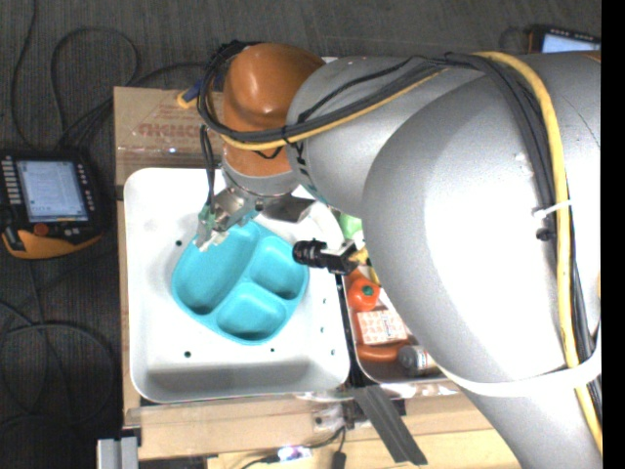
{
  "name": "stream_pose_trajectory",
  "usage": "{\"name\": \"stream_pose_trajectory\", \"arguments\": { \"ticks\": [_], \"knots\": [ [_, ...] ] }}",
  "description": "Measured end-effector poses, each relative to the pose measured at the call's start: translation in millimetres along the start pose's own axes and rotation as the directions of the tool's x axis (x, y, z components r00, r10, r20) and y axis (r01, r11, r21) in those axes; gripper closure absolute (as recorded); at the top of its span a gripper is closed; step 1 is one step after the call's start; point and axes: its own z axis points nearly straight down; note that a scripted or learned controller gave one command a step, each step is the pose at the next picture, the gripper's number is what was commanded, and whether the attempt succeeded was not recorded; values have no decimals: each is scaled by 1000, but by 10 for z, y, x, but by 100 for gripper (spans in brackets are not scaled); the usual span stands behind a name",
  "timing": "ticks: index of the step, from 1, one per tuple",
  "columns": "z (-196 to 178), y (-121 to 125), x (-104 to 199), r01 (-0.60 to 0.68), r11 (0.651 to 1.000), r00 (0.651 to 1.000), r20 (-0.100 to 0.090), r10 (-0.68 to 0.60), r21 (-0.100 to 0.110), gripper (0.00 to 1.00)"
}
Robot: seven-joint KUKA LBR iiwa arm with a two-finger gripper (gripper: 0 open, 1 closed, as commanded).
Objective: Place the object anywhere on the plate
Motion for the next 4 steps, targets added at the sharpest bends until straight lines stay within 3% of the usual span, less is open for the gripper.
{"name": "stream_pose_trajectory", "arguments": {
  "ticks": [1, 2, 3, 4],
  "knots": [
    [-202, -826, 297, -128, 992, 992, -3, 128, 1, 100],
    [-730, -1009, 321, -56, 998, 998, -2, 56, 0, 100],
    [-219, -1073, 635, -367, 930, 930, -2, 367, 3, 100],
    [136, -1091, 603, -5, 1000, 1000, -2, 5, 3, 100]
  ]
}}
